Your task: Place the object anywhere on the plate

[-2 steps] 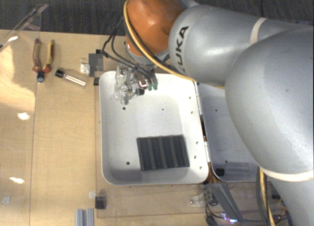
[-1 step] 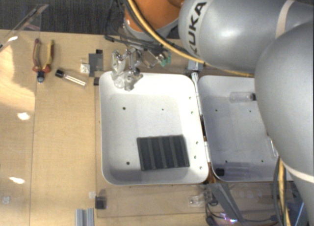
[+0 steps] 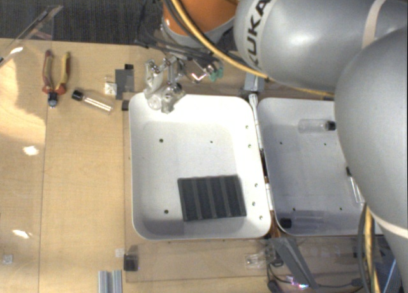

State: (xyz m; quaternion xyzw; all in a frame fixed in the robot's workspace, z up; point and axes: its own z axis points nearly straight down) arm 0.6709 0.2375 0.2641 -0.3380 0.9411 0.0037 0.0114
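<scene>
Camera view. The arm (image 3: 306, 30) enters from the right and crosses over the far edge of both bins. Its bulk covers the right side of the right bin (image 3: 299, 177).

The gripper (image 3: 163, 94) hangs over the far left corner of the left bin (image 3: 191, 151), just above the rim. Whether it is open or closed cannot be told from this angle, and nothing can be made out in its grasp.

Task items:
- The clear tube (image 3: 314, 125), with a dark cap at its right end, lies on its side on the floor of the right bin, toward the far wall. It is well apart from the gripper.
- The black ribbed plate (image 3: 211, 197) lies flat in the left bin, near its near wall and right of centre. Nothing rests on it.
- The adjoining walls of the two bins stand between the tube and the plate.

Items on the bench (image 3: 64, 190), left of the left bin:
- Red-handled pliers (image 3: 55, 74), at the far left.
- A second clear vial (image 3: 92, 100) with a black cap, just right of the pliers.
- A black block (image 3: 125, 79), just beside the far left corner of the left bin, close to the gripper.
- A small dark block (image 3: 131, 262), beyond the near left corner of the left bin.
</scene>
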